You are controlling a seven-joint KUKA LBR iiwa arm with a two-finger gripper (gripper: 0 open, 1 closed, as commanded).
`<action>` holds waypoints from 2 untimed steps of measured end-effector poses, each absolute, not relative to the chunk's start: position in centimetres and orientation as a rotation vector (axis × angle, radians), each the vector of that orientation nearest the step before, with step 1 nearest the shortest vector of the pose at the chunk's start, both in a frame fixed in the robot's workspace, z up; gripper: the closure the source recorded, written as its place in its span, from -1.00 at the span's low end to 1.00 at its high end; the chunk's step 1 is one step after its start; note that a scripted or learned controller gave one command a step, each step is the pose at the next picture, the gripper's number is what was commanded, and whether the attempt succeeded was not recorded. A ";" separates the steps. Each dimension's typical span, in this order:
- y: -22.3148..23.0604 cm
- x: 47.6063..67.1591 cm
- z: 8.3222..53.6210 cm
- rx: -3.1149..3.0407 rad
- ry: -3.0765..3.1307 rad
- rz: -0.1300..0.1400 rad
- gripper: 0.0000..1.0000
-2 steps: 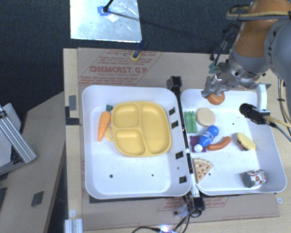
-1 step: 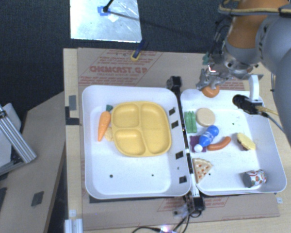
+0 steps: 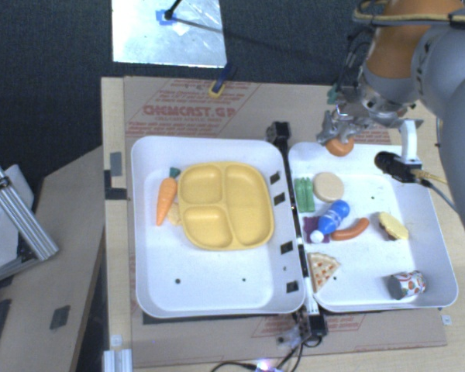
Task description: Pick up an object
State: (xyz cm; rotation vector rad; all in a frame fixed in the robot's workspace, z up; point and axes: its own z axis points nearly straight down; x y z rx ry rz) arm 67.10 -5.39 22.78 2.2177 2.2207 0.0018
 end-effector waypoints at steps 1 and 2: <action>-4.7 67.1 22.0 2.214 2.225 0.002 1.00; -5.8 66.1 23.1 2.219 2.220 0.001 1.00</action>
